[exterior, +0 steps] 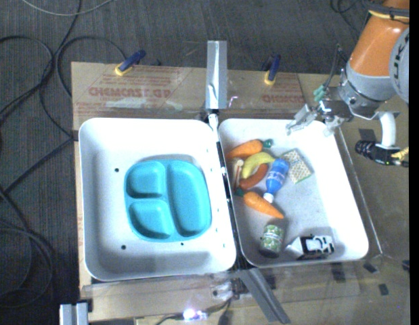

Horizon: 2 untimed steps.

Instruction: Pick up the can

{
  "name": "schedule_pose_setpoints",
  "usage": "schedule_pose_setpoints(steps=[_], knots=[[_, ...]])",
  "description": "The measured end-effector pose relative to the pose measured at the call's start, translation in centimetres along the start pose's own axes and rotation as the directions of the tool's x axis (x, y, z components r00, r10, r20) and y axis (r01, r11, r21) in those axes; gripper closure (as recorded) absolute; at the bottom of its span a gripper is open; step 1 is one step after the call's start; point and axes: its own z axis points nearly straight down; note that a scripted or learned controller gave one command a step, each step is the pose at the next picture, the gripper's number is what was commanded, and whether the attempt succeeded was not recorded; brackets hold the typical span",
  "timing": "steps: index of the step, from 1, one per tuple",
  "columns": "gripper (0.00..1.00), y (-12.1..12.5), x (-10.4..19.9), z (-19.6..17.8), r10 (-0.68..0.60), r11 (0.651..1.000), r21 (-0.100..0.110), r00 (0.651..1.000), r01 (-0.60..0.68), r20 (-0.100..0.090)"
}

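The can (271, 239) is small, with a green label, and sits near the front edge of the right bin (344, 202), just left of a black and white object (316, 246). My gripper (312, 122) hovers over the bin's far right corner, well away from the can. Its fingers are spread open with nothing between them. The grey arm with its orange band (375, 42) reaches in from the upper right.
The right bin also holds two carrots (246, 148) (262, 204), a banana (256, 161), a blue bottle (275, 176) and a checkered packet (298, 166). A blue divided plate (168, 198) lies in the left bin (101, 181). Cables run across the floor at left.
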Motion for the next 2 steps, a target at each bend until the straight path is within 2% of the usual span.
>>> schedule_pose_setpoints(steps=[1,2], knots=[[0.0,-1.8,1.2,11.7,0.009,1.0,-0.001,1.0,-0.009,0.005],[0.0,2.9,-3.3,13.2,0.077,0.997,0.004,0.997,-0.077,-0.014]])
